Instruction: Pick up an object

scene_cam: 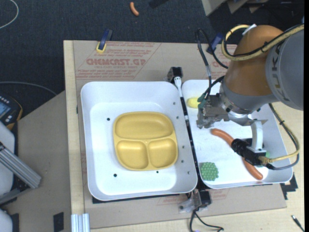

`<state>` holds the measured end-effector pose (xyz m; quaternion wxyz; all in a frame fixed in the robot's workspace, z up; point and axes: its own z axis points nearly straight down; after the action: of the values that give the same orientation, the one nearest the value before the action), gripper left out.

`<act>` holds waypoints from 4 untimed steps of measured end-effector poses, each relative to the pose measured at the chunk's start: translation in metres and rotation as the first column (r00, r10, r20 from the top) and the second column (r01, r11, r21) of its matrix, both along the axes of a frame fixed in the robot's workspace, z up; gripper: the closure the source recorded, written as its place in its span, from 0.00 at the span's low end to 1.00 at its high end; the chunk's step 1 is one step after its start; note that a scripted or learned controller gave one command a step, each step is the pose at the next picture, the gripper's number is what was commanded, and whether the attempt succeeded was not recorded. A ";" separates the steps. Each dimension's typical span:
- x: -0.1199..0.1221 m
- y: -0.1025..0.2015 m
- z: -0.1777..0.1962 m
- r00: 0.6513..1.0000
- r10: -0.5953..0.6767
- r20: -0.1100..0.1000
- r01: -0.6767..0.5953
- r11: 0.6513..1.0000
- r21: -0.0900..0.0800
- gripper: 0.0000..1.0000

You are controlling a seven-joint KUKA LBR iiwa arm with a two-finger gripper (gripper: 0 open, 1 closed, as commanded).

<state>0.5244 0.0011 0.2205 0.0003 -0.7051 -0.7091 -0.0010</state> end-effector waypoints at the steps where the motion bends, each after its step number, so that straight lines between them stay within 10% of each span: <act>1: 0.000 0.047 0.000 1.000 0.001 0.000 -0.001 1.000 0.000 1.00; 4: 0.003 0.048 0.007 1.000 -0.005 0.001 0.005 1.000 -0.002 1.00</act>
<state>0.5277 0.0496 0.2276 -0.0008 -0.7068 -0.7074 -0.0006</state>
